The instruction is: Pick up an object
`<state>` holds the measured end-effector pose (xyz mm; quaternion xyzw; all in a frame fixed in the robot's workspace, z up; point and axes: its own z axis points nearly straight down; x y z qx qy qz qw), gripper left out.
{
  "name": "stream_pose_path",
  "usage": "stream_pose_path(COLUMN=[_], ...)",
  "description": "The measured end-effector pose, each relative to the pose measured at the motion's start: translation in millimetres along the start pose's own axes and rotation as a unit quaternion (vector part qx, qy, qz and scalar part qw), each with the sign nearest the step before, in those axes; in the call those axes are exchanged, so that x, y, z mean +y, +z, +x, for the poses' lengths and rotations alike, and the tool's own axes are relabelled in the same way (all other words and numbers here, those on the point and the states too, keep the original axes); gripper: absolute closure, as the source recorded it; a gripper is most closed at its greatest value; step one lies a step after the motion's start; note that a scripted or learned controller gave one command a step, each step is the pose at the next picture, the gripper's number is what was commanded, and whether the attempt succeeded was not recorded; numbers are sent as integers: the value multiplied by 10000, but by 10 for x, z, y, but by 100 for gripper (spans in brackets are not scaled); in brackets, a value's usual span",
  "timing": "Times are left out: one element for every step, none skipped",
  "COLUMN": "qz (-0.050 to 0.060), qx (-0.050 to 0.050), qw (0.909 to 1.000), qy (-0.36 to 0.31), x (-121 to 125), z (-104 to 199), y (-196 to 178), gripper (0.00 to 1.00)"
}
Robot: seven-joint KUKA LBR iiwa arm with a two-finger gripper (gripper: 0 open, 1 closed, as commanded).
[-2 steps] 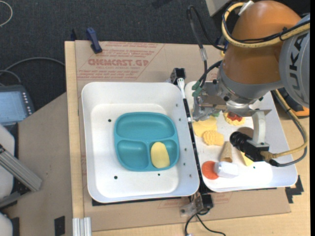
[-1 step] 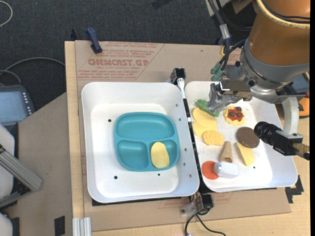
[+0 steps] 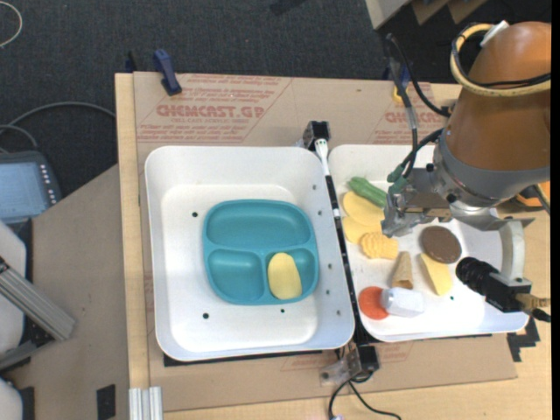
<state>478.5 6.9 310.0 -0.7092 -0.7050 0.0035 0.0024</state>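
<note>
Robotics lab. Arm [image 3: 499, 103] over a plywood bench [image 3: 236, 103] on dark carpet [image 3: 70, 24]; two white bins [image 3: 166, 234] clamped side by side, toy food, loose cables [image 3: 52, 116], aluminium framing [image 3: 35, 309].

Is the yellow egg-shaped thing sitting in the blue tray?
Yes, the yellow egg-shaped thing lies in the lower right compartment of the blue tray, inside the left bin.

Grey arm [image 3: 490, 160] — orange band, black cables.

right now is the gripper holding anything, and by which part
Cannot be told: the grey two-finger gripper hovers over the yellow ridged toy piece in the right white bin.
</note>
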Motion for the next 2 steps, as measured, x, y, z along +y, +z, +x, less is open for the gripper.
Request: stream_pose_path(qz=[-154,-74], qx=[18,3], qw=[9999,10000], qy=[-52,-35], x=[407,394], z=[418,406], y=[-1953,-1963], gripper=[100,100])
